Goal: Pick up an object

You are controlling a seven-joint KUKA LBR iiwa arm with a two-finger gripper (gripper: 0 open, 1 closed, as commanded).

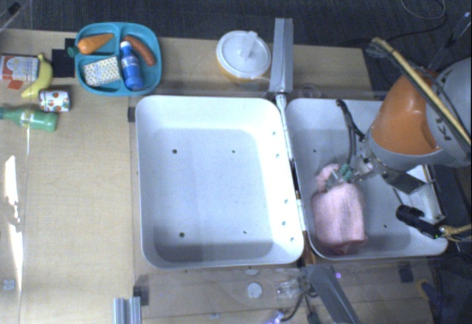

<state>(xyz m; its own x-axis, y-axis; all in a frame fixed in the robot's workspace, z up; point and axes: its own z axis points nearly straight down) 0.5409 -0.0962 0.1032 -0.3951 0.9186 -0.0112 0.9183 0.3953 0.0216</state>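
Gripper sits low in the right bin, touching the pink cloth; its grip can't be judged.

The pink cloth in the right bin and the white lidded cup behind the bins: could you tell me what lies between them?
In the camera view, between the pink cloth and the white lidded cup lies bare right bin floor and its rim.

Arm in from my right, wrist angled down.
My gripper sits low; orange band above the wrist.
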